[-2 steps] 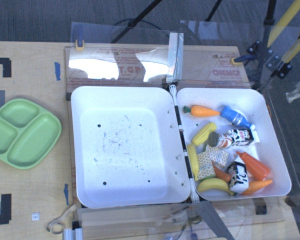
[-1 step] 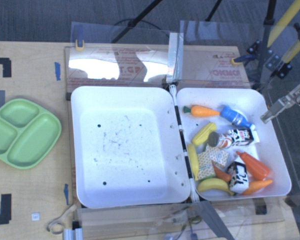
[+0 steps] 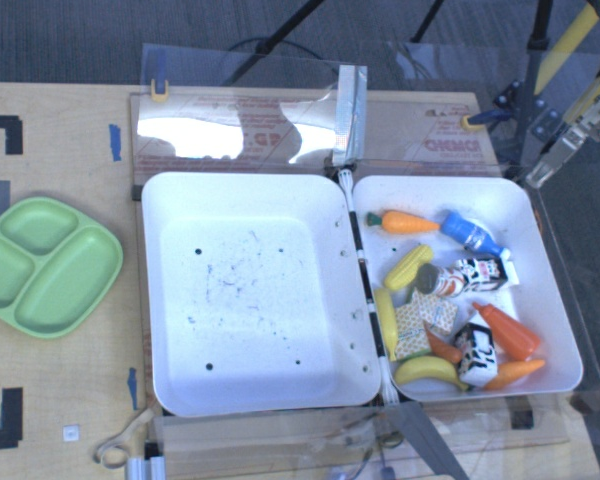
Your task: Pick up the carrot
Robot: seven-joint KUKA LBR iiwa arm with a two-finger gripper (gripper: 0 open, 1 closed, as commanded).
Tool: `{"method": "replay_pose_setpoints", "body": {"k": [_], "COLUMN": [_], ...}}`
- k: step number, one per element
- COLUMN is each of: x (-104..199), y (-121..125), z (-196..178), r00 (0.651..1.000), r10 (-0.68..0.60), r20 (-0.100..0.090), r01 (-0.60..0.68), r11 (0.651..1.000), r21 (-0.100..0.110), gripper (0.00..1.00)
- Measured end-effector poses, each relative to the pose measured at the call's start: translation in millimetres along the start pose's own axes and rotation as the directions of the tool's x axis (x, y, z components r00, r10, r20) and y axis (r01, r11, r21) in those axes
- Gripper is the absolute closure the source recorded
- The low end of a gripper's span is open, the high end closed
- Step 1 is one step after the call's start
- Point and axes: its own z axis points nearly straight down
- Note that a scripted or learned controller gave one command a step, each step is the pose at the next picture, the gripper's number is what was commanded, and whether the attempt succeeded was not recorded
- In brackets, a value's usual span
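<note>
Wooden desk carries both bins; the carrot lies at the right bin's far edge, beside the blue bottle. You should grip across its middle. Jaw state: cannot tell.

The carrot lies at the top of the right bin, beside a blue bottle.

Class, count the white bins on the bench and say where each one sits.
2. One white bin sits in the middle of the bench; the other white bin is beside it on the right, holding the toy food. None looks hidden.
</note>
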Motion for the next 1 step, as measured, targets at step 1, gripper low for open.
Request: {"method": "replay_pose_setpoints", "body": {"k": [1], "x": [14.1], "y": [-45.4], "z": [8.1], "r00": [0.986], "r10": [-0.166], "r20": [-0.005], "r01": [0.166], "r11": [0.986], "r21": [0.001], "gripper": [0.00]}}
